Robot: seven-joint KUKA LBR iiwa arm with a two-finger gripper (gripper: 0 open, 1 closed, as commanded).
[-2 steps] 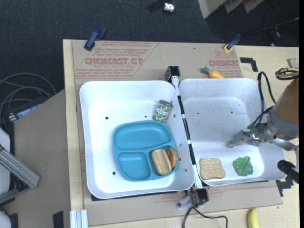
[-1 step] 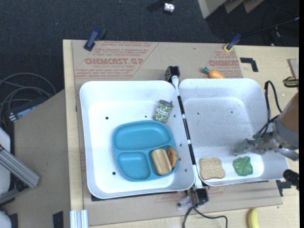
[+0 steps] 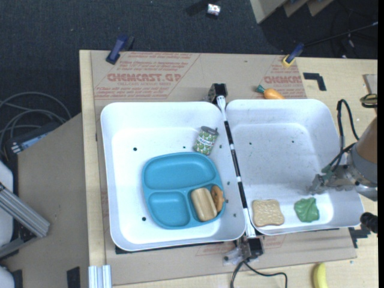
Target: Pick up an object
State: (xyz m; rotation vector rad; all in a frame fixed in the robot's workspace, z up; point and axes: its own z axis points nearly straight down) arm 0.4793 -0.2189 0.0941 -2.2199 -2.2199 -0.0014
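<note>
Grey arm [image 3: 367,161] with a black cable looped above its metallic tool [image 3: 317,185].

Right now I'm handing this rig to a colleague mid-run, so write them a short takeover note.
Gripper: low in the right bin, just above the green leaf-shaped toy, nothing visibly held.
Right bin also has the bread slice toy at the near edge.
Left bin: blue divided tray with a bun-like toy in its lower right compartment, small green can behind the tray.
Done: nothing lifted.
Left: grasp and raise one object.
</note>
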